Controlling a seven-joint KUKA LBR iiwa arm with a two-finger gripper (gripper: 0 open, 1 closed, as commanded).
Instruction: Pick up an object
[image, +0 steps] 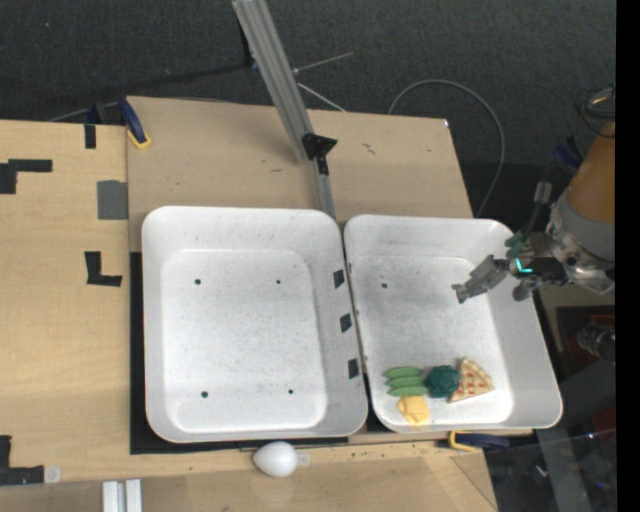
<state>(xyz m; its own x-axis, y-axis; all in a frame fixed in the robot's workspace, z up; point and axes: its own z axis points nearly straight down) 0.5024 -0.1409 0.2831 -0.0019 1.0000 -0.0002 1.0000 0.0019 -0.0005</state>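
Observation:
Several small toy foods lie bunched at the front of the right bin (420, 250): a green pod-like piece (404, 378), a dark green lump (440, 380), a pizza slice (472, 382) and a yellow piece (413, 408). My gripper (491, 291) hangs over the right side of that bin, well behind the toys. It is open, with nothing between its fingers. One finger (472, 286) points left over the bin floor, and the other is near the bin's right rim.
The left bin (160, 300) sits beside the right one. A white egg-shaped object (275, 459) rests on the bench just in front of the left bin. A grey metal pole (285, 85) slants in from the top toward the gap between the bins.

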